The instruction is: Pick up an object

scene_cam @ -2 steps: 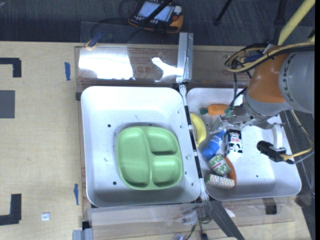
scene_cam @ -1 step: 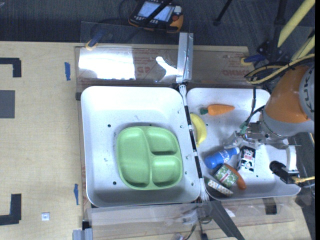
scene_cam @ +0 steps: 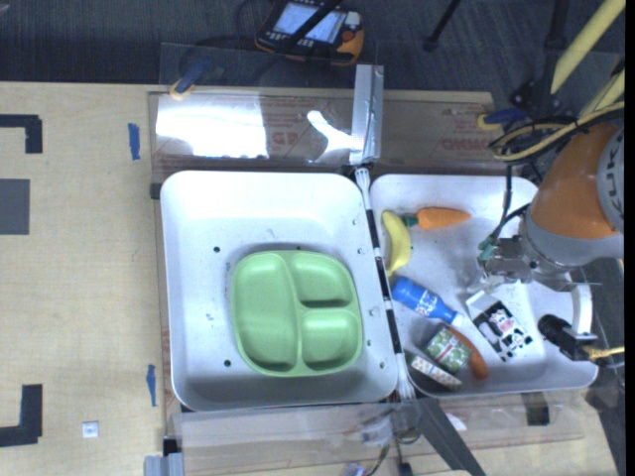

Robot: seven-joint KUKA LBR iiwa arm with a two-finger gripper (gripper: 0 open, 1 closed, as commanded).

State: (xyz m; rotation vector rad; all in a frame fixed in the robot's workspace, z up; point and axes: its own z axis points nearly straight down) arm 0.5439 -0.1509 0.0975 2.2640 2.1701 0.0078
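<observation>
While arm sits over right bin (scene_cam: 451,188), we see pincer (scene_cam: 499,266) low inside it; can't tell its state. Banana (scene_cam: 397,242), carrot (scene_cam: 443,218), blue bottle (scene_cam: 423,299) all in right bin, left of pincer, untouched.

Pale wooden bench (scene_cam: 79,266) against dark carpeted floor (scene_cam: 119,18).

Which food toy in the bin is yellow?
The banana, lying at the left edge of the right bin. It is the yellow one; the carrot just beside its top end is orange.
</observation>
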